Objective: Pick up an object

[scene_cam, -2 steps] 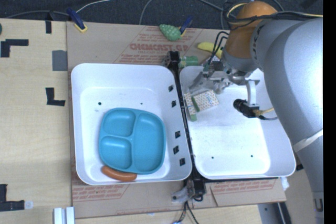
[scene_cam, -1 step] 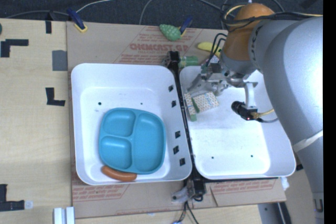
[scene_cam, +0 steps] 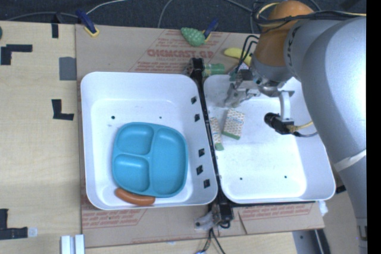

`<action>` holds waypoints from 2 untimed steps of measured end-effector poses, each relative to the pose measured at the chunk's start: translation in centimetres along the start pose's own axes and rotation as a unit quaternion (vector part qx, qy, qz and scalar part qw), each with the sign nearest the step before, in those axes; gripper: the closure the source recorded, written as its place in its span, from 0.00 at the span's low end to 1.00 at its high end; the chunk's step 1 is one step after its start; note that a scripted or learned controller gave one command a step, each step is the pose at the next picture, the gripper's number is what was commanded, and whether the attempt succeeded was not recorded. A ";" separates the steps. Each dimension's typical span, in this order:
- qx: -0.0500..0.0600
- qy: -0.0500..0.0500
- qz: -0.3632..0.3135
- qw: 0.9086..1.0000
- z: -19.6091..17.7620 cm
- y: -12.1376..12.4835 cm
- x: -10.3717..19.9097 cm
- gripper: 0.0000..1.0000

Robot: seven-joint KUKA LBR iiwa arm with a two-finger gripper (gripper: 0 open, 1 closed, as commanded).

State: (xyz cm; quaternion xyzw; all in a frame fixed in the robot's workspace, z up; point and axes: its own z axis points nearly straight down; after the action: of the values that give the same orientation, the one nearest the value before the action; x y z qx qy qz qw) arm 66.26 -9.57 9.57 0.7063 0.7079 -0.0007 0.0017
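1. Pincer (scene_cam: 237, 91) hangs low over the right bin (scene_cam: 286, 187), up toward its 11 o'clock corner; whether it is open or closed I cannot tell from here.
2. Just below it, at its 6 o'clock, a small patterned packet (scene_cam: 233, 124) lies flat on the bin floor, and nothing shows between the metal tips.
3. A second patterned packet (scene_cam: 215, 131) leans against the bin's left wall, just beside the first.
4. Across in the left bin (scene_cam: 107, 83) sits a blue divided plate (scene_cam: 149, 159), with an orange sausage-shaped toy (scene_cam: 134, 197) touching its edge at 7 o'clock.
5. On the counter (scene_cam: 36, 146) beyond the bins, at 12 o'clock, lies a green toy (scene_cam: 193, 36).
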 end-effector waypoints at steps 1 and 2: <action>0.000 0.000 0.000 1.000 0.1 0.0 0.0 0.00; -0.001 0.001 0.001 1.000 1.0 -3.6 -0.1 0.00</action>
State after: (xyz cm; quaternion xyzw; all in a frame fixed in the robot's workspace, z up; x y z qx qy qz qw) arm 62.69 -9.66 8.61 0.7068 0.7074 0.0004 0.0015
